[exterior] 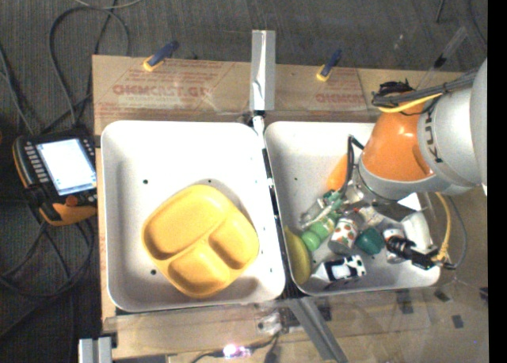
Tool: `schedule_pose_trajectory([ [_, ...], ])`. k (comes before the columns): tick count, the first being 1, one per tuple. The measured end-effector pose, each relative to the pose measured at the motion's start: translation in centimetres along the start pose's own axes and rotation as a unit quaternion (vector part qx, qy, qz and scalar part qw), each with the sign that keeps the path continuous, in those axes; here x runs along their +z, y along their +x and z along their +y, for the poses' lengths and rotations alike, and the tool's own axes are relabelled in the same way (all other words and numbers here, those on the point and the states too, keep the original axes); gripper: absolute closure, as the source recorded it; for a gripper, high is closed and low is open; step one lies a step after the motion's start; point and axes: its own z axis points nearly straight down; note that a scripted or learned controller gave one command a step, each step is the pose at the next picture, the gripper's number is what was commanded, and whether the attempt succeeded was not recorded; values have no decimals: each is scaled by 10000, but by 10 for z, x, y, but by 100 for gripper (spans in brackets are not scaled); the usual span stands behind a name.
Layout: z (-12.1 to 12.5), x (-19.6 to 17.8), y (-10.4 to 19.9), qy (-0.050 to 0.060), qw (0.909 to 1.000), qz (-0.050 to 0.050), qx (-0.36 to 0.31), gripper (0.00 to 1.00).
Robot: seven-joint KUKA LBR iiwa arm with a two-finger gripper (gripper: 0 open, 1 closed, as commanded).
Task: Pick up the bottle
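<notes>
Right bin (317,133), near corner: black-and-white cow toy (345,269) against the front wall. Yellow banana-shaped piece (297,252) lies along the left wall.

Just behind those is the green bottle (315,234), which looks to be lying on its side, touching or nearly touching the banana piece. Its neck end is hard to make out. A white toy with red spots (342,233) sits just right of it, and a dark teal piece (369,241) lies further right.

The pincer (339,204) hangs low over the clutter, just behind and a little right of the bottle. You cannot tell from this angle whether it is released or clenched, and nothing is visibly held.

An orange object (340,171) sits behind the pincer, partly hidden under the arm (396,151).

Left bin (127,155): a yellow divided plate (202,236), well apart from the bottle and no factor here.

Advice for the grasp:
- Shift the pincer toward the left wall and forward until it is centred over the bottle body, not the spotted toy.
- Close across the bottle's short width. A grip along its length would likely slip.
- The tight neighbours are the likely spoiler. Come straight down so you don't nudge the banana piece or catch the spotted toy along with the bottle.
- Lift slowly and confirm that only green comes up off the worktop's bin.
</notes>
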Motion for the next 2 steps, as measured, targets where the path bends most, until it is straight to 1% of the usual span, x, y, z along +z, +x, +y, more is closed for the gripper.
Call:
schedule_pose_trajectory([
  [1,3,-11,0,-36,10000,0,-1,100],
  [2,-14,-101,69,68,9999,45,-109,100],
])
